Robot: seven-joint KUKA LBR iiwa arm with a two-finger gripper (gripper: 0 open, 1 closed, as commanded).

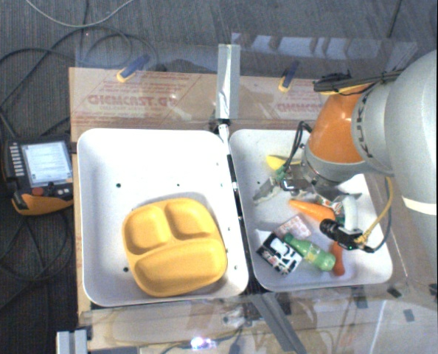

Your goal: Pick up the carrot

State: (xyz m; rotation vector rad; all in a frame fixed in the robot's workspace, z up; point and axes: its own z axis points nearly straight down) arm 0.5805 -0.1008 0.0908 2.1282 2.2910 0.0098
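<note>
**Over the right bin, carrot not in my grip**

My gripper [278, 185] is low in the right bin [374, 275], near its left wall. Fingers are spread apart, one grey tip [264, 191] pointing toward the divider, nothing between them.

The carrot [313, 209] lies just right of my fingertips, slanting down to the right, partly under my wrist. Can't tell if I'm touching it.

Other items in the same bin:
- green bottle [312, 253] below the carrot, lying on its side
- black-and-white packet [279, 253] at the bottle's left end
- small orange-red piece [338, 261] at the bottle's right end
- something yellow [278, 161] just above my fingers, mostly hidden

A black cable [346, 234] from my wrist loops down over the bin.

Left bin [101, 153] holds a yellow divided tray [175, 245], well apart from me.
</note>
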